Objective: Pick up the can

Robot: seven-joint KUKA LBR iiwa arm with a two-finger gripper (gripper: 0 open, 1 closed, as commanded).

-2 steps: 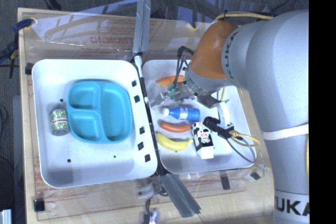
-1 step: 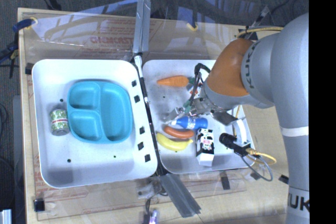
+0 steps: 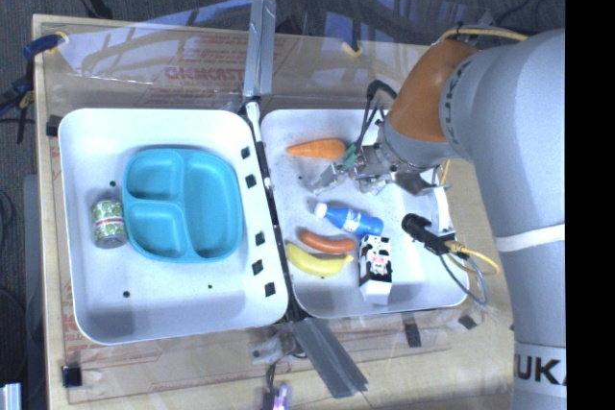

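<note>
Gripper [image 3: 332, 176] hangs over the right bin [image 3: 423, 288], fingers apart, empty; can [image 3: 109, 221] sits in the left bin [image 3: 86, 302].

overhead fixed | slanted down | both bins [image 3: 86, 302] | arm from right

Seen from above at a slant: a light wooden bench [image 3: 144, 355] under a clear plastic sheet [image 3: 173, 53] with reddish print, carrying two shallow white bins side by side. Left bin [image 3: 86, 302] toward the bench's left edge, right bin [image 3: 423, 288] toward its right edge, rims touching along the middle. A grey metal bar [image 3: 258, 43] over the seam at the far edge, another [image 3: 327, 355] at the near edge.
</note>
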